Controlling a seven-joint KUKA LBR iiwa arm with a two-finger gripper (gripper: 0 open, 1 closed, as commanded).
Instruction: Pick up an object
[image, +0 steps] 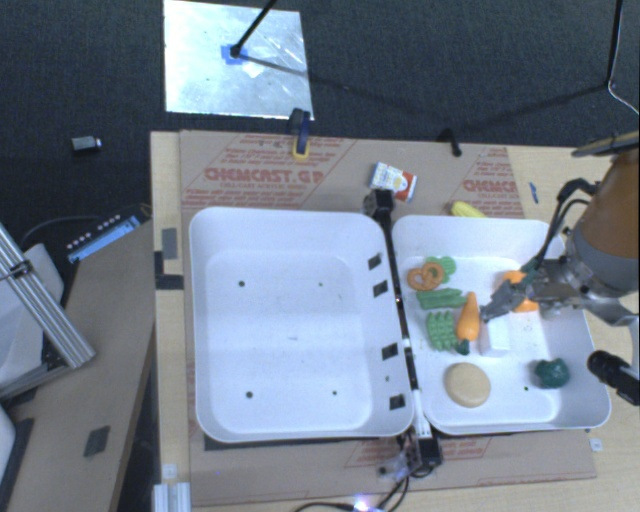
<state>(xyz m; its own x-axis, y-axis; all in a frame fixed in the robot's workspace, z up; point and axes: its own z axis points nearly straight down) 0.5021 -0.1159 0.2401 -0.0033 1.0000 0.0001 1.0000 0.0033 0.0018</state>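
Orange carrot (468, 319), tapered, green-stemmed at its lower end, lying in right bin (575, 395) beside green ridged vegetable (441, 329) and above tan round bun (467, 384). Gripper (497, 305) just beside carrot; whether fingers are released or clenched cannot be told.

The table (160, 330) is pale wood, covered mostly by a brown cardboard sheet (260, 175) printed with red lettering. Two shallow white bins sit side by side on the sheet: the left bin (290, 320) and the right bin (575, 400) (their inner rims touching). Behind them on the cardboard lie a small white-and-orange carton (393, 180) and a yellow piece (466, 210), just beside the right bin's far rim.
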